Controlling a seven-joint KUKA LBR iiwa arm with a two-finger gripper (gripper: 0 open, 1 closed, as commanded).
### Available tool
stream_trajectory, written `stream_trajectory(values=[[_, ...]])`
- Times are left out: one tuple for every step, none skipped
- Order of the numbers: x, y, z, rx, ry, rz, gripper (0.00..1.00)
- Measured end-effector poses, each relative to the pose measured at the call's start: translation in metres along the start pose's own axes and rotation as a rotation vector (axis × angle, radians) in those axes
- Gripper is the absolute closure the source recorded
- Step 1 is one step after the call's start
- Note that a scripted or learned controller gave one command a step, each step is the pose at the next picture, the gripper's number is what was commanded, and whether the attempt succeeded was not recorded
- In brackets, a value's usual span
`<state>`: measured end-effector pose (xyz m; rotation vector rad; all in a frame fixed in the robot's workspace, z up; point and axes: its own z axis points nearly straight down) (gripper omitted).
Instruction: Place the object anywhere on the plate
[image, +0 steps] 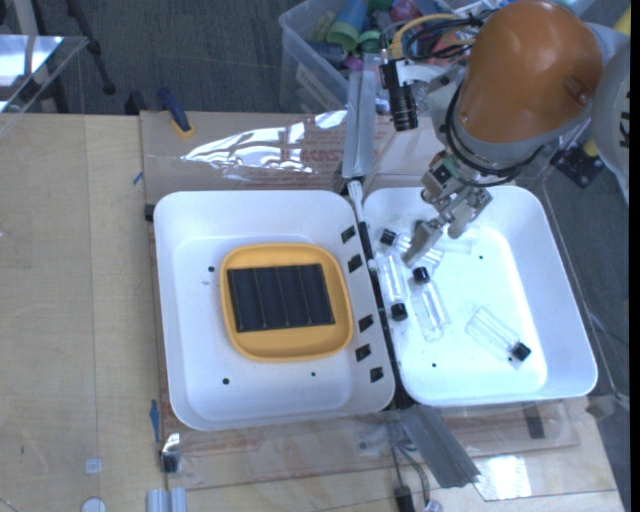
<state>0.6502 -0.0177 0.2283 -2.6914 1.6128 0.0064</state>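
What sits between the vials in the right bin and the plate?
The raised walls where the two bins meet, with black clips along them. The vials lie right of that divider, the yellow plate left of it in the left bin. The plate's dark top looks bare. The gripper hovers above the vials.

A large rounded orange dome (530, 65) forms the arm's wrist housing, smooth and glossy, with a pale highlight on its upper side. Beneath it sits a grey collar (500, 150) edged by a dark ring. From this hangs the pincer (428, 243), a small assembly of bare grey metal links and brackets ending in slim pale fingers (422, 240).
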Motion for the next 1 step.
stream_trajectory(values=[[0.0445,0.0045,0.008,0.005,0.002,0.031,0.0]])
